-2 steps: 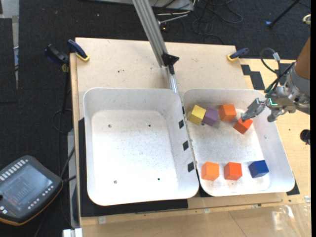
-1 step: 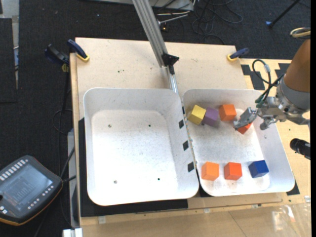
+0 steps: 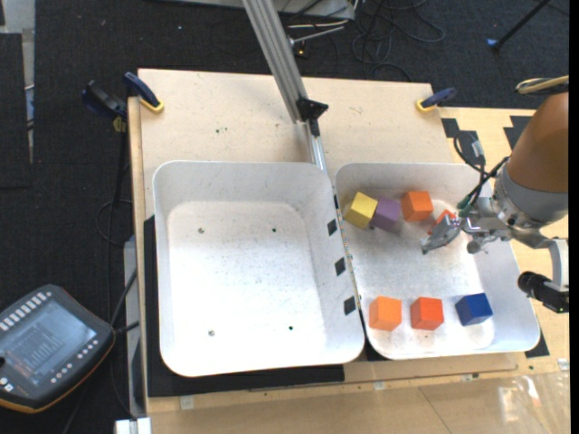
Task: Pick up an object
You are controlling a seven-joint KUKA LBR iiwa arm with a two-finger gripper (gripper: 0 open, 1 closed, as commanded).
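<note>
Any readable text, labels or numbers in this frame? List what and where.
No legible text.
Pendant at lower left: its screen shows lines, too blurred to read.
Black tags on the divider between the bins: no print can be made out.
Blocks, e.g. the blue one: plain faces, no markings.

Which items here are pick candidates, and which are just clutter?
Job:
- gripper, over right white bin
- yellow cube
- purple cube
- orange cube by the gripper
- orange cube, front row
- red-orange cube
- blue cube

Lying about:
- left white bin
- grey teach pendant
- blue-yellow clamps
- metal camera pole
</note>
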